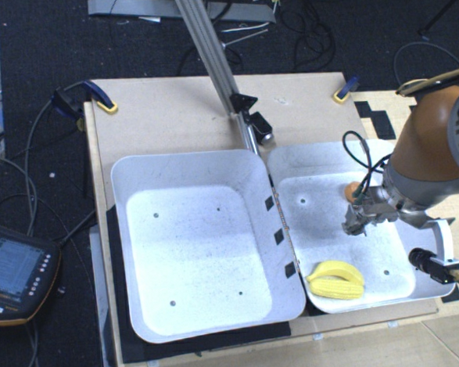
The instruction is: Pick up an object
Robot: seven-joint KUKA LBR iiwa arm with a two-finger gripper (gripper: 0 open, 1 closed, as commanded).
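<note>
Plywood bench (170, 116) comes first, pale and flat, with blue-and-yellow clamps at its far corners and a slanted metal rail crossing its back edge. On it sit two shallow white plastic bins side by side, both with rounded corners and dull, speckled floors; the left bin (135, 185) carries nothing I can make out, and the right bin (306, 162) holds the objects. The arm (435, 149) reaches in from the right, its smooth orange band curving above a grey wrist, with black cable looping off it. Its gripper (356, 226) hangs low over the middle of the right bin, a dark, blocky shape whose working end is too small and shadowed to read, so whether it is released, clenched or grasping anything cannot be told.

A yellow banana (336, 279) lies at the near edge of the right bin, curved, matte and slightly ridged, well apart from the gripper. A small round orange object (352, 188) sits just beside the gripper on its far side, partly hidden by the wrist.

From here the risk looks like a miss: the gripper seems to hover between the two objects, over bare floor, so closing could catch nothing. The orange object, being round and smooth, would probably roll away if nudged. The banana lies close to the bin's sloped wall, which could block one side of a grasp.
</note>
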